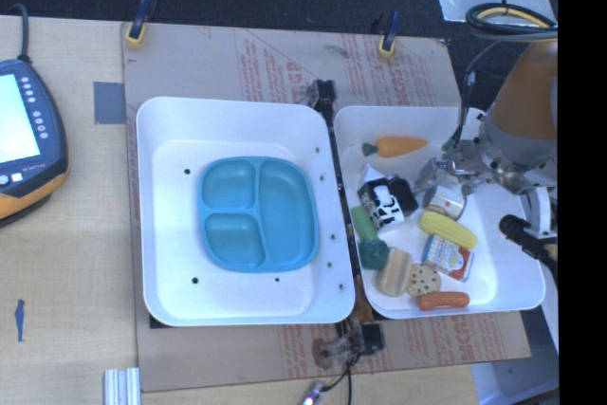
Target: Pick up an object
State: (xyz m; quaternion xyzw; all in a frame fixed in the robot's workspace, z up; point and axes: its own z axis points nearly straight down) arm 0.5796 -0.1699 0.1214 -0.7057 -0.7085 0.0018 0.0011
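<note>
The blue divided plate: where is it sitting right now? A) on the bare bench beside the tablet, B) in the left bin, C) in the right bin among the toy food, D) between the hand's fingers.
B: the blue divided plate lies flat in the left bin, apart from the toy food in the right bin.

A jumble of small toy foods is seen in the right-hand white bin (520, 285). An orange plastic carrot (400, 146) lies flat near its far wall, a yellow corn cob (448, 229) is tilted at its middle, and a red sausage (442, 301) rests along its near wall.
</note>
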